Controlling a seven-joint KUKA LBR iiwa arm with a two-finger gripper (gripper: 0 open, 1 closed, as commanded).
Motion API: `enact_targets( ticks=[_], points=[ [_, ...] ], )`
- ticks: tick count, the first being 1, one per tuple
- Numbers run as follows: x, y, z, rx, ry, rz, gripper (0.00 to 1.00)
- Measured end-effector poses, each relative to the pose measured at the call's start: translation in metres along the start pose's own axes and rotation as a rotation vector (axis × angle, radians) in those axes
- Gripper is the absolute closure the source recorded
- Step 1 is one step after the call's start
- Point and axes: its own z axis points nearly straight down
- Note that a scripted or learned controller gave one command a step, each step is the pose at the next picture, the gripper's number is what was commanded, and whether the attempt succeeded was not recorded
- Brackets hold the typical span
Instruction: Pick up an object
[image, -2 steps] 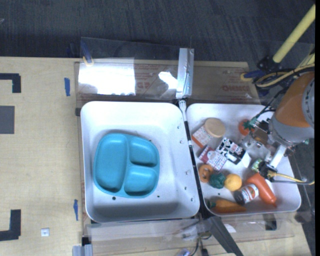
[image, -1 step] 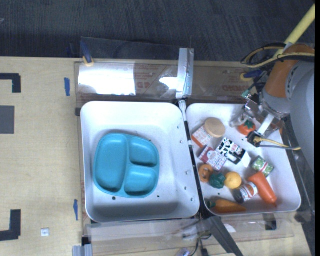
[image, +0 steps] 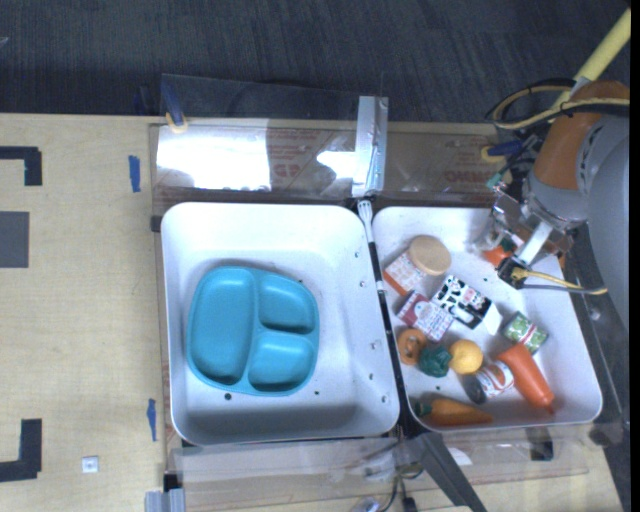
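The worktop (image: 70, 300) carries my two white bins side by side. The left bin (image: 200, 230) holds a blue divided plate (image: 255, 328). The right bin (image: 580, 345) holds the clutter I must choose from: a round tan lid or jar (image: 430, 254), a black-and-white patterned box (image: 462, 300), a carrot (image: 527, 374) near the right wall, another carrot (image: 455, 409) along the near edge, a yellow lemon-like fruit (image: 466, 356) and a small green carton (image: 524, 331).

My arm (image: 580, 160) comes in over the bin's far right corner, and my claw (image: 518, 250) hangs there, apart from the pile. I judge the pick not yet begun; nothing is lifted, and choosing, descending and closing remain.

My claw is small and tangled with cables, so whether it stands wide or narrow I cannot tell. The arm's body is cut off at the edge.
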Motion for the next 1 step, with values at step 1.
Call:
enact_targets(
  ticks=[1],
  points=[
    [0.0261,-0.0410,-0.1044,-0.007,0.003,-0.259,1.00]
  ],
)
